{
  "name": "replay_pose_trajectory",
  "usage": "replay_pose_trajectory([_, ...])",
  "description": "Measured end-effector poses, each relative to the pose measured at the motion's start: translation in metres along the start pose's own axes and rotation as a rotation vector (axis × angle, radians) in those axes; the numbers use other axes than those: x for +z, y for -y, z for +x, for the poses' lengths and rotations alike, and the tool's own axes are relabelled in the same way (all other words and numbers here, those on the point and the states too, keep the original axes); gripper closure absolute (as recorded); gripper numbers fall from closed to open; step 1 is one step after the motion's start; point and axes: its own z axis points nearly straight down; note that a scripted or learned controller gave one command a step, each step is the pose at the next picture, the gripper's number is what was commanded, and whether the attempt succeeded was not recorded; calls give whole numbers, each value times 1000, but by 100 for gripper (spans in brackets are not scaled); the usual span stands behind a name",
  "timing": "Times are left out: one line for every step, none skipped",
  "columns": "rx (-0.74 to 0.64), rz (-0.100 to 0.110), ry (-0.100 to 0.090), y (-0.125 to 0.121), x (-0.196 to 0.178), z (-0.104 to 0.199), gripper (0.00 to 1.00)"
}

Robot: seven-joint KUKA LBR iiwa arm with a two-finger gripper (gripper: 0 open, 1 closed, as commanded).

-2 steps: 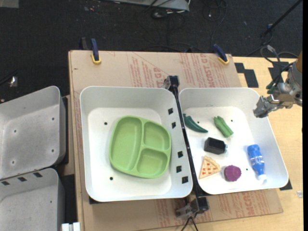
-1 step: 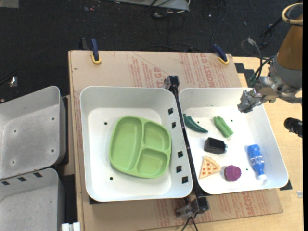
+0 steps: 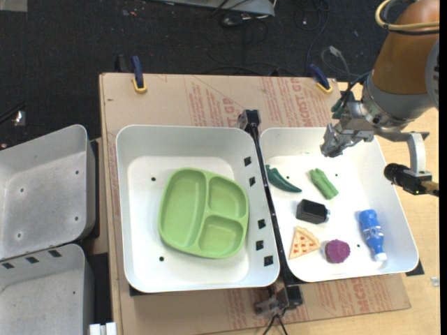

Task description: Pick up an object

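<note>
On the left we see a shallow white bin (image 3: 133, 208) holding a light green divided plate (image 3: 204, 213) with three compartments, lying flat near the bin's middle. Just beside it sits the right bin (image 3: 398, 218), where the small objects lie apart from one another: a dark green curved pepper (image 3: 282, 179) near the left wall, a light green ridged piece (image 3: 324, 183) beside it, a black block (image 3: 311, 211) below them, a pizza slice toy (image 3: 303, 243) with red dots near the front edge, a purple round object (image 3: 338, 250) next to it, and a blue bottle (image 3: 371, 233) with a white cap at the far right. We find the gripper (image 3: 334, 147) over the right bin's back edge, above the objects and holding none of them; whether it is spread or closed we cannot tell.
</note>
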Motion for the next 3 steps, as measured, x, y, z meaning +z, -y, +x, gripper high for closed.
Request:
replay_pose_trajectory([1, -1, 1, -12, -2, 47, 100])
replay_pose_trajectory([0, 0, 0, -29, 5, 108, 100])
replay_pose_trajectory([1, -1, 0, -41, 9, 169, 100])
